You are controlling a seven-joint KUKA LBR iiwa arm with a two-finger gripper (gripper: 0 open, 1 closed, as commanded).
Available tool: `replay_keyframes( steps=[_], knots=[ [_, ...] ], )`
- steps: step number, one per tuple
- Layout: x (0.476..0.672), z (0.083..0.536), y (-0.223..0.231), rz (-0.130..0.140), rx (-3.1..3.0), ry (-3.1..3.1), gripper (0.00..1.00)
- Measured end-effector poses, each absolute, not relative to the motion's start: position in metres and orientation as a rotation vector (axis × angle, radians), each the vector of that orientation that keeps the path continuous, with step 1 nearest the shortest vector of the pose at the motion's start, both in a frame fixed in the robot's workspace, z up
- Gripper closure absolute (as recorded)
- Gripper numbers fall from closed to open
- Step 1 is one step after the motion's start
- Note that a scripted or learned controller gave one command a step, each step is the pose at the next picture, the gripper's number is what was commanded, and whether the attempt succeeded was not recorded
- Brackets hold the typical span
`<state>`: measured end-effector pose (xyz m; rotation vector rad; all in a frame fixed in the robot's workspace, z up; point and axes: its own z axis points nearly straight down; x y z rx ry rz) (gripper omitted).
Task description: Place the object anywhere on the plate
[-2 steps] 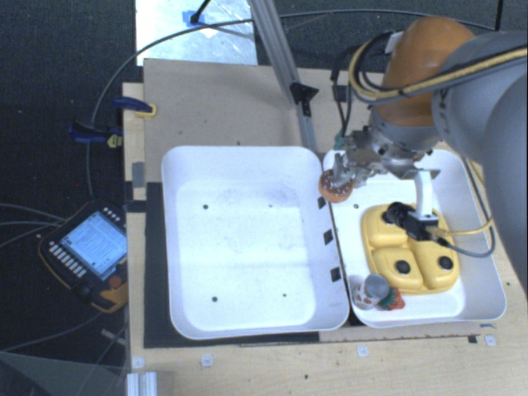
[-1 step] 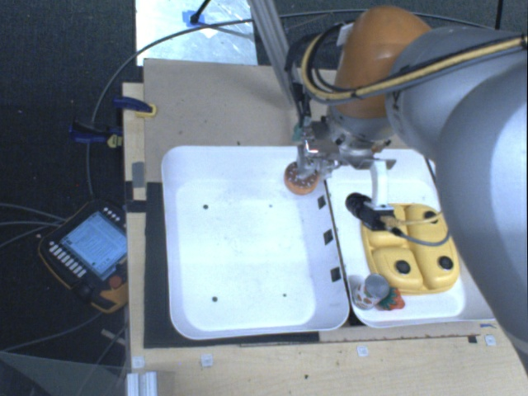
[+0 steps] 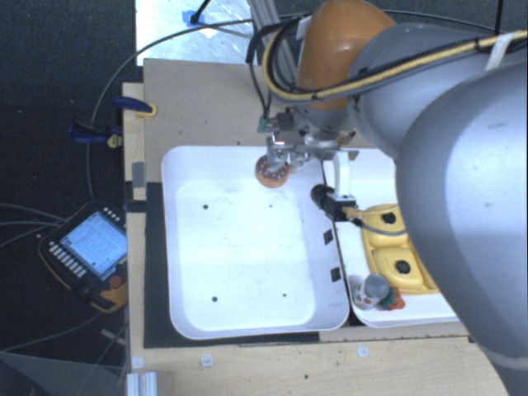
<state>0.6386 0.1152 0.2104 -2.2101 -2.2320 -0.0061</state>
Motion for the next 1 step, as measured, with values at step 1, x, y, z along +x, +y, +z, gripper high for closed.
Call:
replay_keyframes(
  steps=[1],
  knots=[
    [0.6384,0.2107,0.1115,-0.002,-2.216,-2.228,0.0]
  ],
)
